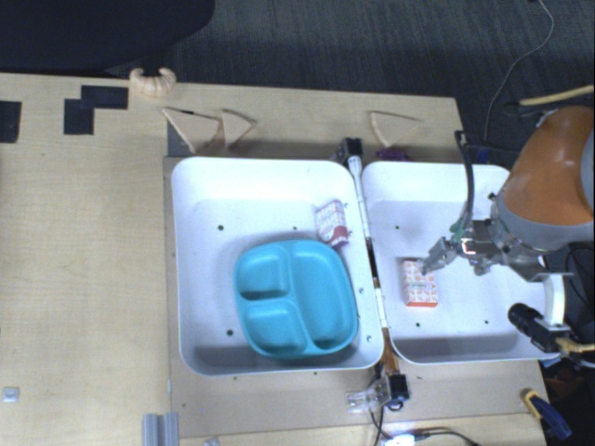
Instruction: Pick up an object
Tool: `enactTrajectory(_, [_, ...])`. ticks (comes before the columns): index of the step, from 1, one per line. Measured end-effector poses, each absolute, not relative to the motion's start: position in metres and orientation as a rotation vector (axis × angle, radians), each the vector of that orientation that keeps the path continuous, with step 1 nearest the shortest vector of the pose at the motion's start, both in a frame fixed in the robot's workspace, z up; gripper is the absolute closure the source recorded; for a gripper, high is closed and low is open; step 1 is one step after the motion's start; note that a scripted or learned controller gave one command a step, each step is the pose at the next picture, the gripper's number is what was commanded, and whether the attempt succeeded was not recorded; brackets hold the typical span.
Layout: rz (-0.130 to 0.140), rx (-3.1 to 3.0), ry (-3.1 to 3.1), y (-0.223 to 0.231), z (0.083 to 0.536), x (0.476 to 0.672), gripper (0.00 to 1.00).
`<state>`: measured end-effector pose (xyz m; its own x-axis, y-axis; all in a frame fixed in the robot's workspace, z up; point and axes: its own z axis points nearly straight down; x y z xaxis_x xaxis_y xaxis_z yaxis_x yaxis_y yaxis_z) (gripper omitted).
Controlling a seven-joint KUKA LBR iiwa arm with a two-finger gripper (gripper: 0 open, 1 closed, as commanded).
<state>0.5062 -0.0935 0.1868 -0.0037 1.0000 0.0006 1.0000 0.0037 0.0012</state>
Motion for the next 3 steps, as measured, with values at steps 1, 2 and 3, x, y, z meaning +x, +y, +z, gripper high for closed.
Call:
enactTrajectory(1, [0.010,2.213,2.218,-0.104,0.087,0.547,0.00])
enactTrajectory(2, [0.015,2.210,2.216,-0.104,0.099,0.548,1.00])
enactTrajectory(3, [0.003,2.217,2.220,-0.172,0.103,0.608,1.00])
